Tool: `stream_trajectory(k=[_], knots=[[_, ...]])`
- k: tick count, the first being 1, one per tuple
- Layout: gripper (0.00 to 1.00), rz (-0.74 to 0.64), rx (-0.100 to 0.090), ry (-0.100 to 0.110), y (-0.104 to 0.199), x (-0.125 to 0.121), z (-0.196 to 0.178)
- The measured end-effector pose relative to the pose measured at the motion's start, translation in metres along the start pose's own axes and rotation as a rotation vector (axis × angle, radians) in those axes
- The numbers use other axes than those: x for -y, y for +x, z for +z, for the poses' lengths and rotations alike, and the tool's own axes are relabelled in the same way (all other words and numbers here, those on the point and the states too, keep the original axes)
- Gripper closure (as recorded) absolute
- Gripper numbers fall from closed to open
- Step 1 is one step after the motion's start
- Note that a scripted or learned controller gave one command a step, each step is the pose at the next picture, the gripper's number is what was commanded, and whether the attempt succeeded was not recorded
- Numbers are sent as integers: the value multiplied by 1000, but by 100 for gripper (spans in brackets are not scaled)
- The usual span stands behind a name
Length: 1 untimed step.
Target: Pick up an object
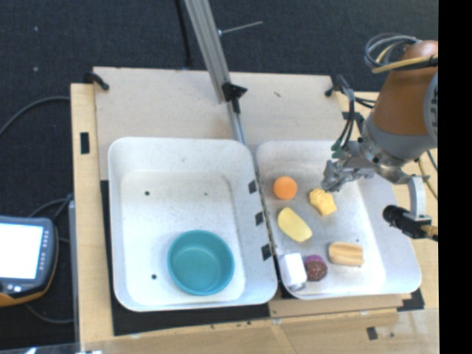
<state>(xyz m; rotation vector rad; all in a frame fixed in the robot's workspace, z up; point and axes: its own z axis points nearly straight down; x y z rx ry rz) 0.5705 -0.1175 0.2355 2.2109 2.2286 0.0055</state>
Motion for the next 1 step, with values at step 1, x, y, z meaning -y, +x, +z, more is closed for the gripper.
stream_trajectory(k=[1], knots=[[100,0,0,-1,53,-3,-10]])
